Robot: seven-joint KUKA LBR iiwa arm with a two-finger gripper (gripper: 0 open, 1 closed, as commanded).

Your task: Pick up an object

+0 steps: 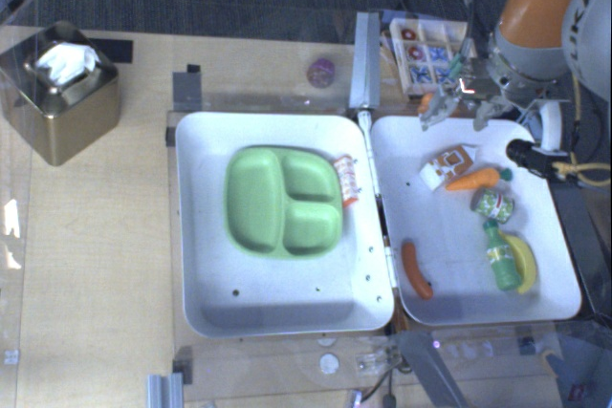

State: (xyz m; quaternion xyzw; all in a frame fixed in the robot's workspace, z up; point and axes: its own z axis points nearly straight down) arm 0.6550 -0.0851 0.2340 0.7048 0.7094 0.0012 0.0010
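I am holding the pincer (pixel 457 109) open and empty above the right bin's (pixel 564 301) far rim. The toy carrot (pixel 475 178) is lying close to the carton (pixel 447 166), so I am risking a double or slipping grasp.

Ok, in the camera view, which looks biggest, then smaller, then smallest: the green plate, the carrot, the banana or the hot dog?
1. Green plate, by far the biggest.
2. Banana, carrot and hot dog look too alike in size to rank.
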